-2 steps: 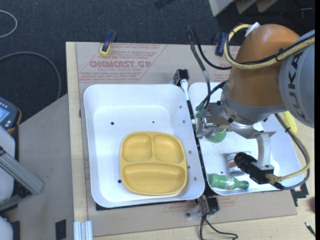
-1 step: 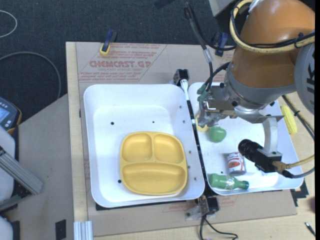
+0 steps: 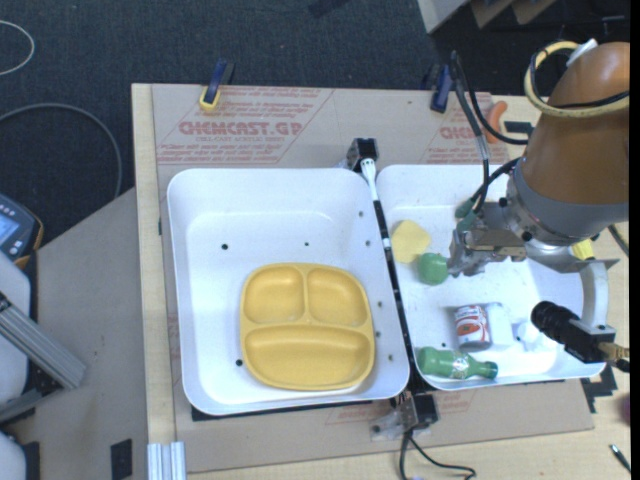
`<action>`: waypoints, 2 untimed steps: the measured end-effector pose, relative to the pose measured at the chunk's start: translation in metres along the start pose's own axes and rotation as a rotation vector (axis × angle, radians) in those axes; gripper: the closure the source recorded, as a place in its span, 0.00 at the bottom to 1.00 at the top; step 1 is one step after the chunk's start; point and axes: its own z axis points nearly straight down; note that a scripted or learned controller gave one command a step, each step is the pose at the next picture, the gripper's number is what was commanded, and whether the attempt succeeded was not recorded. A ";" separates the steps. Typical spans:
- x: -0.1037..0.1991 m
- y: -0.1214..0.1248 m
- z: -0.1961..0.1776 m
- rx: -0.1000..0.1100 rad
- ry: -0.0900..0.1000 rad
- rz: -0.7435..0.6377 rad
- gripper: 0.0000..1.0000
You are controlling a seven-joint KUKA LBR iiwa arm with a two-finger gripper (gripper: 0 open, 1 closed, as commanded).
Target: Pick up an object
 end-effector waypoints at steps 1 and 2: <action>-0.061 -0.001 0.109 0.006 0.000 0.000 1.00; 0.089 0.007 0.104 -0.008 0.004 -0.021 1.00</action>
